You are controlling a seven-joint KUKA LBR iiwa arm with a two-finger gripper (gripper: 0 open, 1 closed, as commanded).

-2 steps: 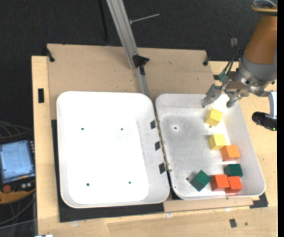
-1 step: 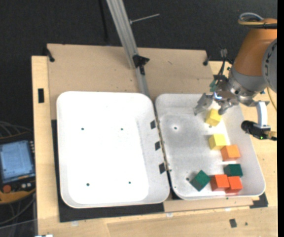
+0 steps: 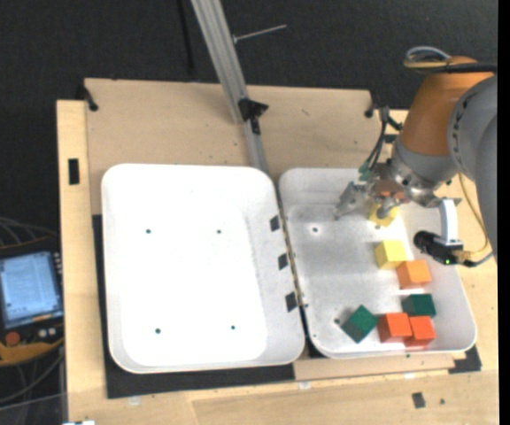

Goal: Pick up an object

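a metal pole (image 3: 226, 56) slants over the wooden bench (image 3: 193, 118), well left of the hand. a lit handheld screen (image 3: 20, 290) sits far off, past the left bin (image 3: 193, 264).

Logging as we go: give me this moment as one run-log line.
arm: over right bin far end | gripper: near a yellow piece, grasp unclear | blocks: right bin | left bin: no blocks

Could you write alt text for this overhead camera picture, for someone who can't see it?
A grey and orange robot arm reaches its claw into the right white bin, above coloured blocks: yellow, orange and green. Beside it sits the left bin.
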